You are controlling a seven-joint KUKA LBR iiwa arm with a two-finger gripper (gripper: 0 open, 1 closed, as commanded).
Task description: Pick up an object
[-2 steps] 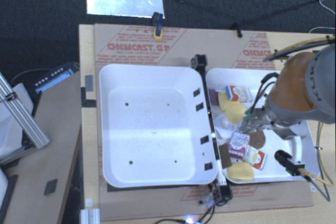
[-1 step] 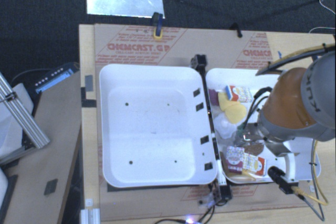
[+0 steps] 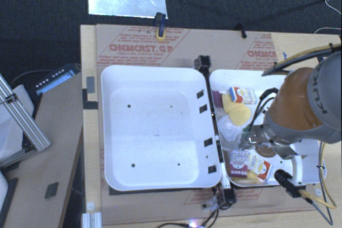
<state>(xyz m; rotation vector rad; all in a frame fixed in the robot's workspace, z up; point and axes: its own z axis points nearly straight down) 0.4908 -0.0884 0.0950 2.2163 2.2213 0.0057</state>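
Camera view: your arm (image 3: 307, 107) hangs over the right bin (image 3: 218, 78).
Jaws' state you cannot tell; yellow object (image 3: 239, 113) lies just left of the wrist.

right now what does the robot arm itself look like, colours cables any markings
The arm is bulky and rounded: a grey shell with a broad orange band above the wrist. Dark raised lettering runs along the grey shell near the picture's right edge, cut off there. Black cables loop down the band's side toward the metal wrist parts over the right bin. The jaws are too hidden to describe.
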